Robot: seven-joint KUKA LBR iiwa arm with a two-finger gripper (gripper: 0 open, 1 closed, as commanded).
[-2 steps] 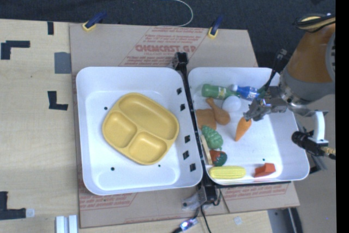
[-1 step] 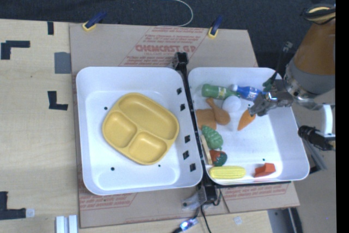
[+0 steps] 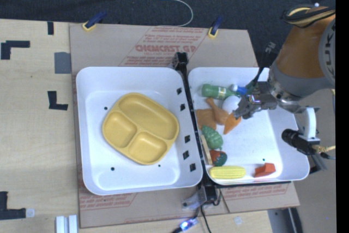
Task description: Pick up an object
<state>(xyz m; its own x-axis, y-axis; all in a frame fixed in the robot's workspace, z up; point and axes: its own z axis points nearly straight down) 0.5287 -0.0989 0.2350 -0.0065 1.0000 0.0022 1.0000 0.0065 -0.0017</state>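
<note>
The end effector (image 3: 244,108) pinches the orange carrot (image 3: 232,123), which hangs just below its fingers over the right bin (image 3: 283,142).

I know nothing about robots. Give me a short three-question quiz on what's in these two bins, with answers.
1. True or false: the yellow plastic divided tray lies in the left white bin.
2. Which lies nearest the front wall of the right white bin? A) green plastic bottle B) yellow toy corn cob C) orange toy carrot
3. Fill in: the gripper hovers right beside the orange toy ____.

Key: 1 true; 2 B; 3 carrot.
</note>
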